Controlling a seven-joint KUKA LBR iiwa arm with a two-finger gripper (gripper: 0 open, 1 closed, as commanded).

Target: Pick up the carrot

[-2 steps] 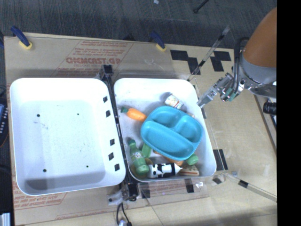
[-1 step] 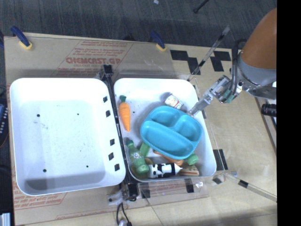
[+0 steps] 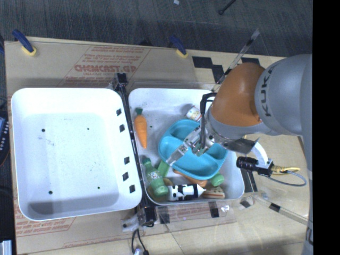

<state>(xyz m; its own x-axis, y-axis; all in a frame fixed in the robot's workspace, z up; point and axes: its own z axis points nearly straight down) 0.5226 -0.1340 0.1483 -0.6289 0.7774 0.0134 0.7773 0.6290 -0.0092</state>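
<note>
Both bins (image 3: 69, 97) are smooth white plastic. The carrot (image 3: 141, 130) looks matt orange; the blue bowl (image 3: 199, 163) glossy plastic. The counter (image 3: 79, 62) is matt brown cardboard.

Open room above and right of the carrot (image 3: 141, 130) along the right bin (image 3: 159, 97) wall, but crowded lower down by blue bowls (image 3: 194, 155), green toys (image 3: 156, 179) and gripper (image 3: 197, 149).
</note>
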